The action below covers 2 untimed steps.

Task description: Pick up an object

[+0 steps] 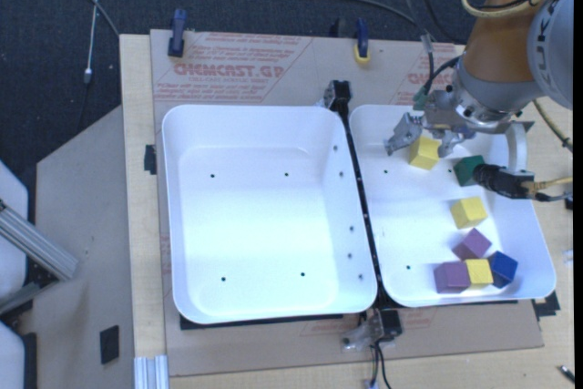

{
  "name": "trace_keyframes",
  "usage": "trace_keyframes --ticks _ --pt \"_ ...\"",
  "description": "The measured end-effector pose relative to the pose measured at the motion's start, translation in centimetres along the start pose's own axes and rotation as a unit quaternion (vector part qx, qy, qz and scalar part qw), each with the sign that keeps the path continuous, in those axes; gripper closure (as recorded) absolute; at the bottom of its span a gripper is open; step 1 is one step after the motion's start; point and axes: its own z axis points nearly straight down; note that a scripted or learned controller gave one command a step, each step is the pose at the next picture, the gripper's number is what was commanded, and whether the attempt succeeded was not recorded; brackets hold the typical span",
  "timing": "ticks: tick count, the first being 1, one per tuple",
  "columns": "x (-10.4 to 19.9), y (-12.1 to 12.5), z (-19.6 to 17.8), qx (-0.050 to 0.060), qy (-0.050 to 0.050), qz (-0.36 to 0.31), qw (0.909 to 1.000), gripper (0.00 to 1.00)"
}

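Yellow cube [424, 154] sat between the spread fingers of the gripper [426, 139], at twelve o'clock in the right bin [392, 223], near its far rim. Green block [469, 169] just beside at three o'clock. Remaining blocks [474, 261] clustered toward five o'clock. Left bin [264, 287] lay wide open at nine o'clock.
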Motion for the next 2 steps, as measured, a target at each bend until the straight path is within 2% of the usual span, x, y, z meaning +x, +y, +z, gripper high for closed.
trace_keyframes --ticks 1,2 --pt "-9.7 1.5 10.6 0.002 0.0 0.003 1.0 0.0" --pt "-5.5 1.9 11.0 0.001 0.0 0.015 0.9999 0.0"
